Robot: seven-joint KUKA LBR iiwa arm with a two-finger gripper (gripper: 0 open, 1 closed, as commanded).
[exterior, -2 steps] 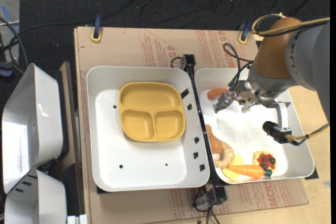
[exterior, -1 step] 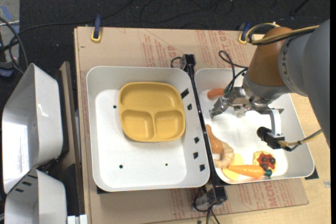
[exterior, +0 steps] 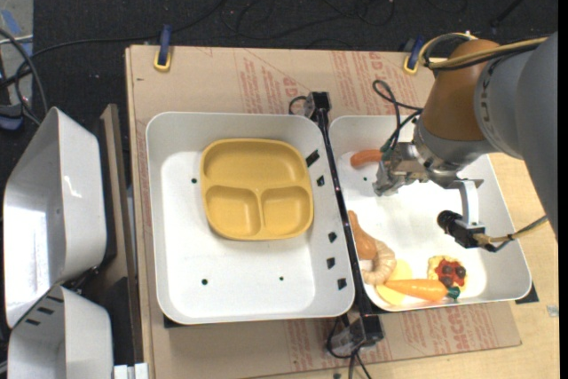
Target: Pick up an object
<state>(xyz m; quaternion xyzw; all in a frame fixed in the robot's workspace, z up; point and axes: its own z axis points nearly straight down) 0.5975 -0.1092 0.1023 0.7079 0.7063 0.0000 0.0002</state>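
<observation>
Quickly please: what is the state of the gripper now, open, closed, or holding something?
Gripper: cannot be told; it hangs low over the right bin, beside an orange piece, and nothing is seen held in it.

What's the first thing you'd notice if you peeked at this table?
Probably the big yellow tray with three sections, lying in the left white bin. Next, the grey and orange robot arm reaching from the right, its hand low over the right bin, where toy food like a carrot is piled.

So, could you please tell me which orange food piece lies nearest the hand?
The small orange piece at the right bin's top left, beside the hand; the carrot lies at the bottom.
</observation>
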